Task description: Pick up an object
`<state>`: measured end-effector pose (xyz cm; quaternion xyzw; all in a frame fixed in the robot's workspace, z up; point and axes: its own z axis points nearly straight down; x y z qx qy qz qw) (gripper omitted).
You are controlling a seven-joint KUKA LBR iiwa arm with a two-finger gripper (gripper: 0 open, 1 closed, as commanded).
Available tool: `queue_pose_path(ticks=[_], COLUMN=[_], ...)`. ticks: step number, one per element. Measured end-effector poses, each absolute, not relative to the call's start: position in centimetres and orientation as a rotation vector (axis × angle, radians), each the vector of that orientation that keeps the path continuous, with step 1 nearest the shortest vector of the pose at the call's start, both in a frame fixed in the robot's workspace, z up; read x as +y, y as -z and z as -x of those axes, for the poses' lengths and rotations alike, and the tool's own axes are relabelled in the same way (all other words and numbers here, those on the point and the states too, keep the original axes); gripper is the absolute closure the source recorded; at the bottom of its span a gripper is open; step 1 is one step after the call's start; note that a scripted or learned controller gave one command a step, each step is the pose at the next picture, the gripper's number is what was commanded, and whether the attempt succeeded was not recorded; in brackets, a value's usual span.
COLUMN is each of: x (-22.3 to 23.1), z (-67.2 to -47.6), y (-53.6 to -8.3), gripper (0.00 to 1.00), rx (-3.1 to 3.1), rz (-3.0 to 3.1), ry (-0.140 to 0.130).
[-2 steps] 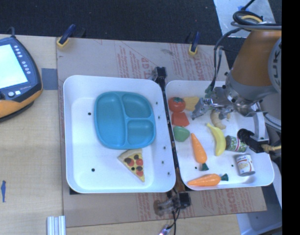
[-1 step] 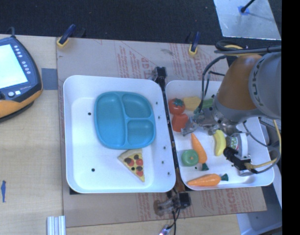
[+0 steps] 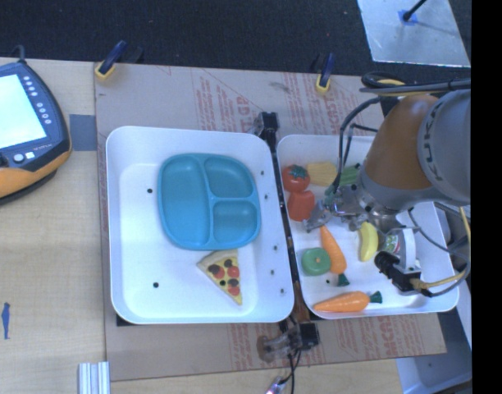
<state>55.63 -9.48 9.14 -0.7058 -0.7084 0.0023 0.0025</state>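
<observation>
A wooden bench [image 3: 46, 253] holds two white bins. In the right bin [image 3: 435, 302], the pincer [image 3: 329, 210] hovers, grip state unclear; a small orange plastic carrot [image 3: 334, 251] lies just below, angled downward-right.

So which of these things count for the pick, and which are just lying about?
For the pick:
gripper
right bin
tomato
two carrots
banana
green round piece

Lying about:
left bin
blue divided plate
pizza slice
pendant
clamps
</observation>
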Motion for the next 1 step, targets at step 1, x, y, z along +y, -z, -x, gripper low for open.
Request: queue_pose_path(ticks=[1], x=[-9.61], z=[-55.63], y=[-10.15], gripper=[1.00], rx=[-2.226], rz=[2.210], ry=[-0.012])
